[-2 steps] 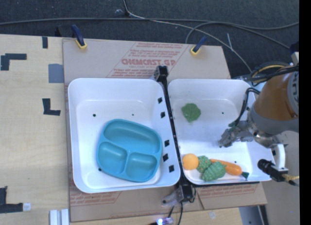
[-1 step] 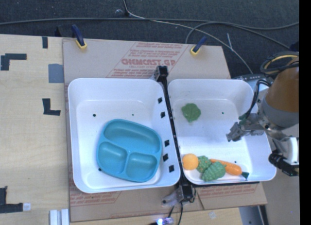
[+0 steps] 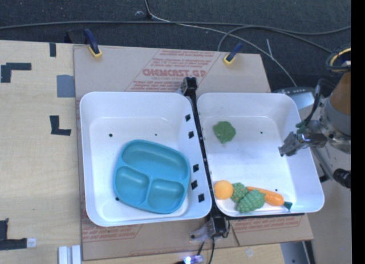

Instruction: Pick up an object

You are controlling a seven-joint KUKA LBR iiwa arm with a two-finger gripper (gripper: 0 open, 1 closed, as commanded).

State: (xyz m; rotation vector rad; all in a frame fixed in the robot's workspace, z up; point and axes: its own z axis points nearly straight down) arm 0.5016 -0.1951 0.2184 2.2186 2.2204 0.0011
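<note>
The right bin (image 3: pixel 251 100) holds a green broccoli-like piece (image 3: pixel 224 132) near its far left. Along its near wall lie an orange ball (image 3: pixel 223 189), a green bumpy piece (image 3: pixel 248 198) and an orange carrot (image 3: pixel 269 195), all close together. My gripper (image 3: pixel 292 143) hangs at the right bin's right wall, about level with the bin's middle, well apart from every object. Nothing sits between its dark fingers.
The left bin (image 3: pixel 94 114) holds a blue divided plate (image 3: pixel 151 175). A black divider strip (image 3: pixel 195 143) runs between the bins. Both bins rest on a cardboard sheet (image 3: pixel 165 69) held by two clamps. Cables cross the dark floor behind.
</note>
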